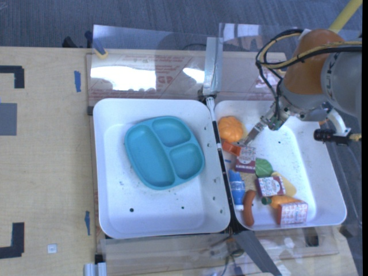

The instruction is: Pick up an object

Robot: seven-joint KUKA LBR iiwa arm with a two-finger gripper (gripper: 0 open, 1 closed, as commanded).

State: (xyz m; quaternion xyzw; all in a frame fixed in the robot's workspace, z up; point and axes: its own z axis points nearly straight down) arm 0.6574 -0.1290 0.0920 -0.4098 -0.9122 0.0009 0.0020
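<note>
The approach step appears to be in hand: nothing is seen lifted, and the claw (251, 134) is lowered into the far left part of the right bin (313, 148), just beside an orange round fruit (230, 127). Whether the claw is released or clenched cannot be told, since its tip is small and dark against the white bin floor and partly merged with the things below it. No object is seen held in it.

The candidates for picking are gathered along the left and near side of the right bin: the orange fruit at the far left, a small printed carton (246, 156) just near the claw tip, a green piece (264, 167) beside it, a blue tube (236, 185) against the dividing wall, a sausage-like piece (248, 206), and an orange box (291, 211) at the near side. A blue divided plate (165, 151) lies alone in the left bin (112, 211).

The next move is judged to call for a short final descent centred on one item, the fruit or the carton being closest, with crowding a risk.

The arm (322, 76) is reached in from the right, bent down over the far right corner of the worktop (40, 154), the wrist slanted leftward and near.
</note>
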